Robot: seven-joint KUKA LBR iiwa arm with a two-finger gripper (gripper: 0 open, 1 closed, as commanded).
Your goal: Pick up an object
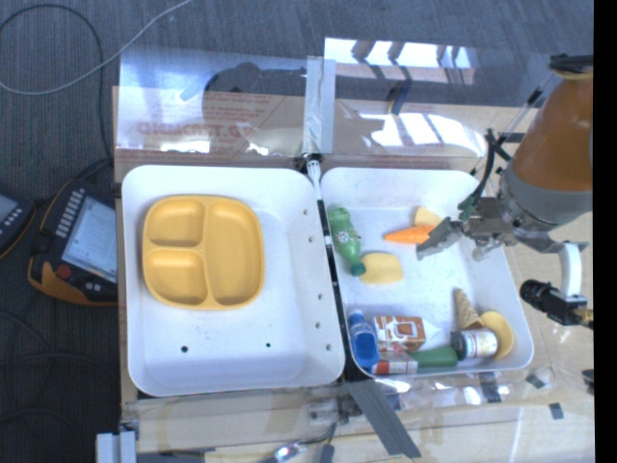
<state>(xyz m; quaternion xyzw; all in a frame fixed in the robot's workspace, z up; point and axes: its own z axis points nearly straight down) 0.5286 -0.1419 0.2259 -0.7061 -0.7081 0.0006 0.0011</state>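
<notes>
Here, saw the gripper (pixel 436 239) low over the right bin (pixel 386 183), in its far right part, at the end of the grey and orange arm (pixel 559 152) that came in from the right. Could not tell if open or closed, as the tip was too dark and small. Saw nothing clearly held in it.

Noted the nearest things: an orange carrot (pixel 405 233) just beside the tip, on its left, lying approx. level, and a yellow wedge (pixel 427 217) just behind the carrot, toward the far wall. Could not tell if the tip touched either one.

Found the rest of the bin as follows. Toward the middle, a yellow lemon (pixel 383 267), touching or almost touching a green bottle (pixel 343 237) that lay along the left wall. At the near wall, a blue bottle (pixel 362 340), a red and white carton (pixel 398 331), a green pen (pixel 429 359) and a can (pixel 479 343), all close together. Near the can, a cone (pixel 466 307) and a round yellow piece (pixel 501 331).

In the left bin (pixel 289 355), saw one yellow plate (pixel 203 251) with three sections, well apart from the gripper.
</notes>
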